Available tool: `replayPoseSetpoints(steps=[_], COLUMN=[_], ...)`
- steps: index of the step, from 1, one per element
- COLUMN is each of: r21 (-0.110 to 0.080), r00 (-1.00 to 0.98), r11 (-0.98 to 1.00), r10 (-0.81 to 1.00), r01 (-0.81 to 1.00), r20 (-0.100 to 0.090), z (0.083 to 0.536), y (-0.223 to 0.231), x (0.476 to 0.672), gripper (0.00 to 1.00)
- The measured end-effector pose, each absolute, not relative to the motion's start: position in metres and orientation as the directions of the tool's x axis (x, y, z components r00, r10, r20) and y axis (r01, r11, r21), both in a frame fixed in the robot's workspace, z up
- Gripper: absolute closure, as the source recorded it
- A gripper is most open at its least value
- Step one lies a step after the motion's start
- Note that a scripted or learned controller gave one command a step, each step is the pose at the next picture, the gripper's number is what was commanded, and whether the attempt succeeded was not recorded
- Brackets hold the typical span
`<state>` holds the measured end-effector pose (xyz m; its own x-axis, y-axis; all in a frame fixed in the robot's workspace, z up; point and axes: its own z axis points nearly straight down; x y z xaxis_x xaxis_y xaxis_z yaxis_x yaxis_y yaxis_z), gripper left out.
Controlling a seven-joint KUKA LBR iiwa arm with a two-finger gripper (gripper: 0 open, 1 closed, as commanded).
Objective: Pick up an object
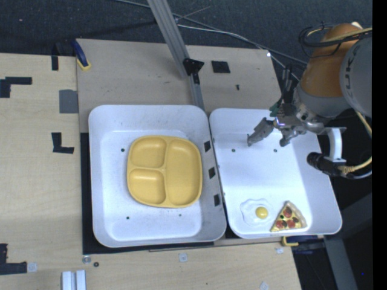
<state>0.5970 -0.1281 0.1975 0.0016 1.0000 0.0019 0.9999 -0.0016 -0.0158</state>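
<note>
A pale wooden counter [36,162] with dark tape marks carries two shallow white bins side by side, and a grey metal post [172,35] slants down to the seam between them. The right bin [254,174] has a wide bare floor through its middle and upper part, with its contents pushed to the near edge. There lie a toy fried egg [256,211], white with a round yellow yolk, and just beside it, to its right, a toy pizza slice [288,217], a tan-crusted triangle dotted red and dark, close to the near right corner. The left bin [109,180] holds a yellow divided plate [164,171] with three compartments at its centre, with bare floor around it. The tool [268,138] hangs over the upper part of the right bin, its two fingers spread apart with nothing between them, well apart from the egg and the slice.
</note>
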Motion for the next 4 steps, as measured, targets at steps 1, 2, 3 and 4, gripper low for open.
replayPoseSetpoints(steps=[1,2,3,4], r21=[-0.002,-0.005,-0.007,0.000], r00=[-0.002,-0.001,-0.001,-0.001], r11=[0.002,0.001,0.001,0.001], r10=[1.000,1.000,1.000,1.000], r01=[1.000,1.000,1.000,1.000], r20=[0.000,-0.001,0.000,-0.002], z=[0.206,0.160,0.095,0.086], y=[-0.128,-0.132,-0.132,-0.132], x=[0.600,0.595,0.592,0.593], gripper=[0.00,0.00,0.00,0.00])
